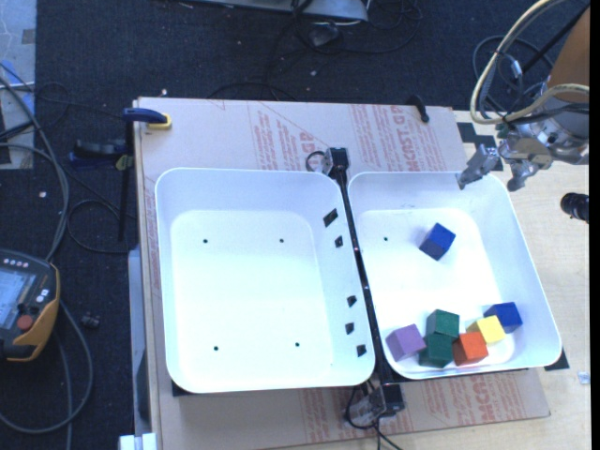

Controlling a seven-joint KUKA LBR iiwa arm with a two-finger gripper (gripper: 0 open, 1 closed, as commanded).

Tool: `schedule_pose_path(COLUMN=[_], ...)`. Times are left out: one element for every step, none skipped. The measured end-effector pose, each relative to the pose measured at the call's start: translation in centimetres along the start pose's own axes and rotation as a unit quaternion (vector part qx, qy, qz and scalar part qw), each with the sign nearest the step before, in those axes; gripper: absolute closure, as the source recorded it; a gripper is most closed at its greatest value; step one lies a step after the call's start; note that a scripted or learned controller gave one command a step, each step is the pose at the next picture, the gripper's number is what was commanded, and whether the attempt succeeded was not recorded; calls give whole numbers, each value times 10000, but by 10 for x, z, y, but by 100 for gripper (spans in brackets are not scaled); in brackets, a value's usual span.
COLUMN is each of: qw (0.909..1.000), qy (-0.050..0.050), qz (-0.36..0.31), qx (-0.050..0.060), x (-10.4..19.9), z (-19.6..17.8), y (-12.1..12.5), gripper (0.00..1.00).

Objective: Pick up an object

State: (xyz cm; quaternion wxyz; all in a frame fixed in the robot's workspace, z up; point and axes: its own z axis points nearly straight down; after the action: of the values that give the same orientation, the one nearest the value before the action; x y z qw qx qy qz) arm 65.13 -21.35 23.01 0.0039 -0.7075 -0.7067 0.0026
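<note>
Taking the right bin as landmark: along its near wall huddle a purple cube, two green cubes, an orange cube, a yellow cube and a blue cube; farther in, near its middle, a second blue cube sits alone; above its far right corner hangs the gripper, fingers spread apart, gripping nothing.
</note>
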Motion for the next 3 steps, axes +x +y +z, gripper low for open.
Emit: schedule_pose_path(qw=[10000, 10000, 10000], qy=[-10, -4, -5], qz=[-9, -10, -10], qx=[-49, -26, -29], x=[1, 2, 6], z=[-6, 41, 86], y=[2, 10, 5], gripper=[0, 0, 0])
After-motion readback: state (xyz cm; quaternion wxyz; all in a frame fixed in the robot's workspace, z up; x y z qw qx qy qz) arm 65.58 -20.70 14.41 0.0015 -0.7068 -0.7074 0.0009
